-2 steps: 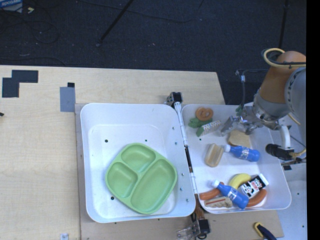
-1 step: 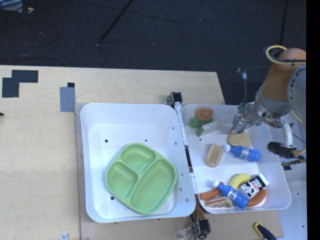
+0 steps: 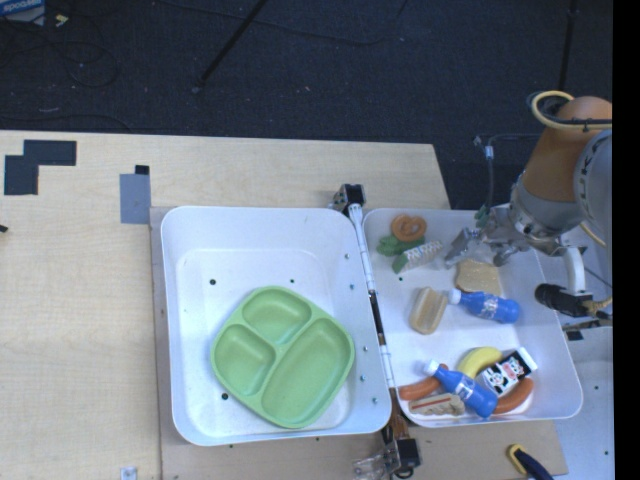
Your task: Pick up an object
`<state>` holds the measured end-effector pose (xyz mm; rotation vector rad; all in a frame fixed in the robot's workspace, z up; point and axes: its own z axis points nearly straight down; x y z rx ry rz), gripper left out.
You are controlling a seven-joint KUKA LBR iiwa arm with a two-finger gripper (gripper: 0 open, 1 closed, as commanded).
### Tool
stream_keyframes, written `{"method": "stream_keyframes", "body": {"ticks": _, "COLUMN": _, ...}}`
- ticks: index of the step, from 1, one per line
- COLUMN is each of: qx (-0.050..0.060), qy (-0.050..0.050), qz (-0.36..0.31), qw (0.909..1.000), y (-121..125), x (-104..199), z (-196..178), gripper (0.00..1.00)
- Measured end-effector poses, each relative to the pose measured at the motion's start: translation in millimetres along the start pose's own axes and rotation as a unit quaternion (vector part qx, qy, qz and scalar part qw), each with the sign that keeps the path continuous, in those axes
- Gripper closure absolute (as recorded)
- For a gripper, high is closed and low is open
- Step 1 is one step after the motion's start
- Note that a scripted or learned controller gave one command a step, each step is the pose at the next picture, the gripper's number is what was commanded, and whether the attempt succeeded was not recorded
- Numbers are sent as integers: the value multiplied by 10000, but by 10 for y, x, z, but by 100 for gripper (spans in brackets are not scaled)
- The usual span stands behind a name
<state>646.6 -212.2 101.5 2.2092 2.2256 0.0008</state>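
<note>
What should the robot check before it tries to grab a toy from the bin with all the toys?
1. Hand is over the right white bin: ok.
2. Hand open or shut: cannot tell.
3. Nothing seen between its fingers: ok.
4. Tan bread-slice toy lies just below the hand, within reach: ok.
5. Blue plastic bottle touches the bread slice and may get bumped: not ok.
6. Green divided plate sits in the left white bin, out of the way: ok.

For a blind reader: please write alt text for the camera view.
A grey and orange robot arm holds its hand over the right bin, which contains toy food and two blue bottles. The left bin holds a green divided plate.
</note>
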Motion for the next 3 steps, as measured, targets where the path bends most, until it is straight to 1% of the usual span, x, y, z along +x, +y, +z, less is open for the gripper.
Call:
{"method": "stream_keyframes", "body": {"ticks": 1, "qx": 8, "qy": 5, "qz": 5, "qw": 10000, "y": -8, "x": 2, "z": 110, "gripper": 0}}
{"method": "stream_keyframes", "body": {"ticks": 2, "qx": -2, "qy": -1, "qz": -1, "qw": 10000, "y": 1, "x": -1, "z": -2, "gripper": 100}}
{"method": "stream_keyframes", "body": {"ticks": 3, "qx": -1, "qy": 0, "qz": -2, "qw": 10000, "y": 0, "x": -1, "z": 0, "gripper": 0}}
